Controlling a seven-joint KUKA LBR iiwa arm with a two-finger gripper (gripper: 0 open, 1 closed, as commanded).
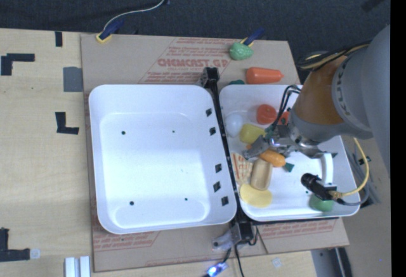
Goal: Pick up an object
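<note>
Gripper [269,148] is positioned low in the right bin [346,171]; whether the jaws are released or clenched cannot be told. An orange object [275,158] is seen just beside the gripper, touching a tan cylinder [261,173]. A pale yellow disc [255,195] lies below the cylinder. A yellow piece [250,134] and a red-orange piece [266,113] lie above. An orange carrot [264,75] and a green object [240,51] rest on the cardboard outside. The left bin [155,155] is alongside.
</note>
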